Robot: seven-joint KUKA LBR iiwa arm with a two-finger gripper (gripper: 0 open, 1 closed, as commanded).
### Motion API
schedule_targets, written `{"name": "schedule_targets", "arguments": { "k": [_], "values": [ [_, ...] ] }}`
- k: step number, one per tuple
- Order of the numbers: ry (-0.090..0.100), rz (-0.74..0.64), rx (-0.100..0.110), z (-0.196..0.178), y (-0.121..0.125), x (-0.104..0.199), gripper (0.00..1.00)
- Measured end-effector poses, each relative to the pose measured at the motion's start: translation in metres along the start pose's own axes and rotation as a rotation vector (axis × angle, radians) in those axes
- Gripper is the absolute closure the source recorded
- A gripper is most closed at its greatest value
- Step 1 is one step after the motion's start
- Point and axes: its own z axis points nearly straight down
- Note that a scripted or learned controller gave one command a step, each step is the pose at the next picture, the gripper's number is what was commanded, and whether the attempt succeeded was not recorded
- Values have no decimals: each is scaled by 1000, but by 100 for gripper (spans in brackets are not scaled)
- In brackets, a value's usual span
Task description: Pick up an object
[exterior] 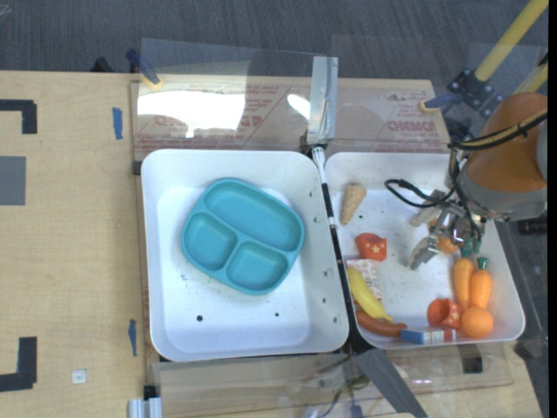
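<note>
The right bin holds several toy foods. A tan cone-shaped piece lies at its upper left, with a red strawberry-like piece below it. A yellow banana and a reddish sausage lie along the left wall. Two carrots, an orange ball and a small red piece crowd the lower right corner. My gripper hangs low over the bin's right middle, open, its fingers pointing left over bare floor. A small orange bit shows just behind them, beside the carrot tops.
The left bin holds a teal divided plate. A clear upright divider stands behind the wall where the bins meet. A black cable loops off the wrist over the right bin. A small tube lies along the front wall.
</note>
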Motion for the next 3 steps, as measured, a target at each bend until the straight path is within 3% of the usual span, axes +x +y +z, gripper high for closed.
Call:
{"name": "schedule_targets", "arguments": {
  "k": [1,2,3],
  "values": [
    [-17,-2,-2,-14,1,-5,100],
    [-6,-2,-5,-102,79,43,100],
    [7,372,4,-77,-3,66,100]
  ]
}}
